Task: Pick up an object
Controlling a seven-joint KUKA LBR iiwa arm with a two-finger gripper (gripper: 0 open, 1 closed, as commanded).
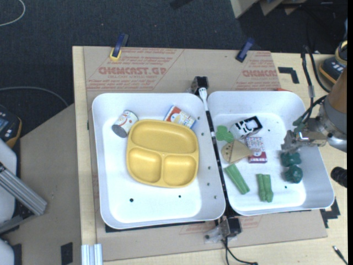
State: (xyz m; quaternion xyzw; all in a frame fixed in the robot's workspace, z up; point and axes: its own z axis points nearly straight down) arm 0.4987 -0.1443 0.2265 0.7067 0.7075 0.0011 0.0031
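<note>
Two shallow white bins sit side by side on a cardboard-covered bench. The left bin (110, 203) holds three things: one yellow divided tray (162, 152) near the middle, one small can (124, 122) lying on its side just beside the tray's upper-left corner, and one small carton (180, 116) touching the tray's upper edge.

The right bin (287, 101) holds more. One black-and-white packet (248, 125) lies near the top, one red-and-white packet (256, 149) below it, and one tan wedge (236, 152) just beside that packet on its left. One small green blob (223, 133) sits near the dividing wall. Two long green vegetables lie near the lower edge: one slanted pod (236, 178) and one nearly upright bundle (265, 187). Two dark teal lumps (291, 166) sit near the right wall, one above the other, touching or nearly so.

The gripper (290, 142) hangs just above the upper teal lump, at the right side of the right bin. Its fingers are small and dark against the lump; whether they are spread or closed cannot be told, and nothing is clearly between them. Part of the arm is cut off at the right edge.
</note>
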